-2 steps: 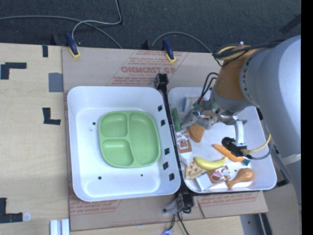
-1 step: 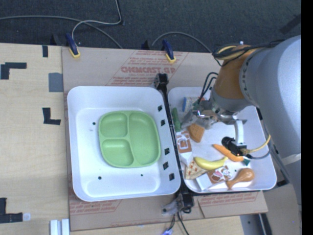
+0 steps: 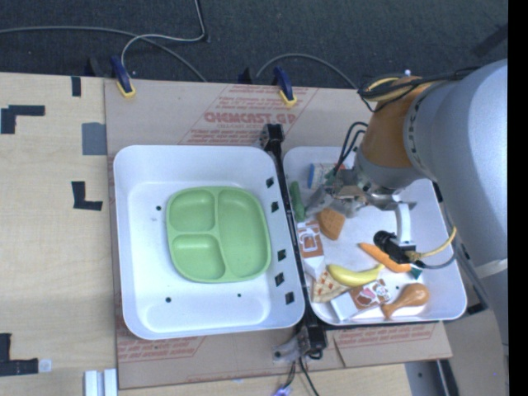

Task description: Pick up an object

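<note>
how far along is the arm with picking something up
Nothing looks lifted yet. The gripper is low in the right bin, near the brown bread-like piece. The banana, carrot and drumstick lie on the bin floor. Grasping and lifting remain.

Left bin (image 3: 132, 246): smooth white plastic, faintly glossy.
Right bin (image 3: 450, 291): the same white plastic.
Divided plate (image 3: 219, 233) in the left bin: matt pale green plastic.
Banana (image 3: 353, 275) in the right bin: shiny yellow plastic.
Board (image 3: 190, 114) under the left bin: matt brown cardboard, printed red.
Worktop (image 3: 45, 246): pale wood, matt.
Arm (image 3: 450, 139): smooth grey casing, slight sheen.
</note>
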Motion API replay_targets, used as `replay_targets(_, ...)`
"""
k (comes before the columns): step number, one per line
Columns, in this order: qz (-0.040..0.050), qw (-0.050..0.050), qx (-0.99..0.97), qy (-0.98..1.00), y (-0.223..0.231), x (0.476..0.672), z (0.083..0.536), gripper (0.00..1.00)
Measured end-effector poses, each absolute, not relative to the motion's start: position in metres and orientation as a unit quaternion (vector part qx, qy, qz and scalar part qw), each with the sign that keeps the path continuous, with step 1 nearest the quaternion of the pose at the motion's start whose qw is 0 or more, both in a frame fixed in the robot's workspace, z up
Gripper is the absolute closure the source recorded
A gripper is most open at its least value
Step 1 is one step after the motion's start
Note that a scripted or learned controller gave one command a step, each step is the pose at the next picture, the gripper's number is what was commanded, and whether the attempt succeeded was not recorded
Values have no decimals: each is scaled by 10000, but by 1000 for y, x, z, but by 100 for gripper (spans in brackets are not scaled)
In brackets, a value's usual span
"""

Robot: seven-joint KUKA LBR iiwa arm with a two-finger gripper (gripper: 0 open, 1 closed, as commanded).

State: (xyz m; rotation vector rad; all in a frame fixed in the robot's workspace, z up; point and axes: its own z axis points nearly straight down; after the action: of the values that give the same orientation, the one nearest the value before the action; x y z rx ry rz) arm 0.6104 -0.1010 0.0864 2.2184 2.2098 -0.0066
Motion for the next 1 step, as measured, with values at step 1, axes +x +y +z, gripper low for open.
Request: replay_targets(1,-15,25,7074,7068,-102,619,86,0)
